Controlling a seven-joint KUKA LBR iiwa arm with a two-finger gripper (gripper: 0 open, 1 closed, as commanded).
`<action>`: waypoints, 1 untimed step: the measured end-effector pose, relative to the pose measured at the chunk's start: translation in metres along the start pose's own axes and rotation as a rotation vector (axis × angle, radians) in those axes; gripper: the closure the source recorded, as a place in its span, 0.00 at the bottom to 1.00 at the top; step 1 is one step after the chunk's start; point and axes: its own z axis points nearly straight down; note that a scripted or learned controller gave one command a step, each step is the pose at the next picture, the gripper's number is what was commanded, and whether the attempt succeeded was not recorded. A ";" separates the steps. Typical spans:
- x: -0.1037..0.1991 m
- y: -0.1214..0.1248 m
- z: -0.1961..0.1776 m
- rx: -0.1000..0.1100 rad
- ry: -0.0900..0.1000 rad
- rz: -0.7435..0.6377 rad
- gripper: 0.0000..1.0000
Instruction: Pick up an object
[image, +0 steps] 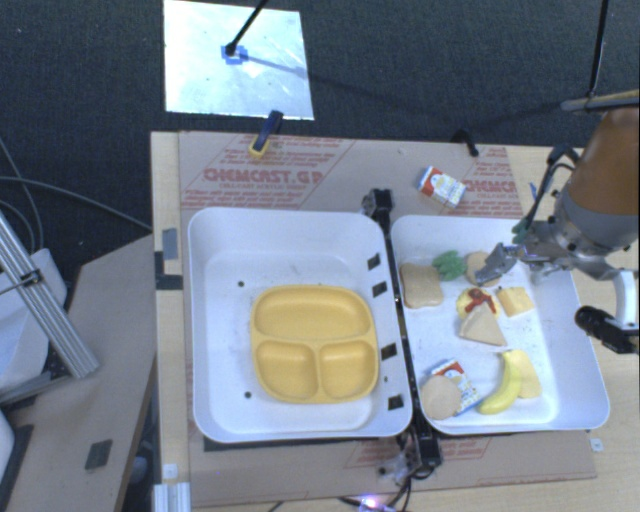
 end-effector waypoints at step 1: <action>-0.006 0.023 0.126 0.006 0.001 0.001 0.00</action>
